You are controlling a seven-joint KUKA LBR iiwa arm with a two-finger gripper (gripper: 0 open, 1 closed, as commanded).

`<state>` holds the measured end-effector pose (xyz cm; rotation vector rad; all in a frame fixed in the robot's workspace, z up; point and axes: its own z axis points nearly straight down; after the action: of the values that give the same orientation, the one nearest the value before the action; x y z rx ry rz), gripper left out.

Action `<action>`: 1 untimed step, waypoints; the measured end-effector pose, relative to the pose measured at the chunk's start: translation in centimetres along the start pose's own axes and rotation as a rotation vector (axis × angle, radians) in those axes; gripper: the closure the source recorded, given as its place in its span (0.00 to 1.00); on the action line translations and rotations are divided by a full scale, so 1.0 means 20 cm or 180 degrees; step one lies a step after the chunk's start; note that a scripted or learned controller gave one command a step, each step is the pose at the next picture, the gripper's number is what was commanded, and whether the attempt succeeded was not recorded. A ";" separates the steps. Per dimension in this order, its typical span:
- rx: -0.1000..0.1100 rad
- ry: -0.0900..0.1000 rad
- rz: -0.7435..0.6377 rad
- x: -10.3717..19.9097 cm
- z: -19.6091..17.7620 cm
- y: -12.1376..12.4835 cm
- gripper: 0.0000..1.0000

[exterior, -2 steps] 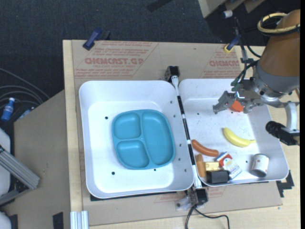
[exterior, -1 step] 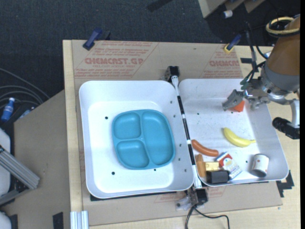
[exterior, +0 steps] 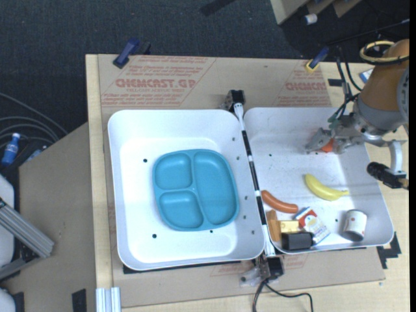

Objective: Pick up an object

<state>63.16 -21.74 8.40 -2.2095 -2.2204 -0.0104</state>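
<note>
- At about two o'clock in the camera view, the gripper (exterior: 323, 142) sits low over the far part of the right bin (exterior: 286, 119), with the grey arm (exterior: 383, 93) reaching in from three o'clock.
- Something small and orange-red shows at the gripper's tip, but it is too blurred to name or to say whether it is pinched; I cannot tell how the gripper is set.
- The objects to choose from lie toward the near side of the right bin: a banana (exterior: 325, 187) at its centre, a sausage (exterior: 279, 202) at eight o'clock from it by the divider, a white cup (exterior: 354, 223) at five o'clock, and a cluster with a small carton (exterior: 311, 221) and a black block (exterior: 298, 240) at the near rim.
- The left bin (exterior: 130, 135) holds a blue divided plate (exterior: 195, 188), well apart from the gripper.
- Judged by the scene, nothing is clearly lifted: every nameable object rests on the bin floor, so a secure grasp and the raise are not yet shown done.
</note>
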 end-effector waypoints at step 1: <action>0.0000 -0.0022 0.0003 -0.01 -0.05 0.00 1.00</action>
<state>63.11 -22.04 9.47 -2.2142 -2.2227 -0.0025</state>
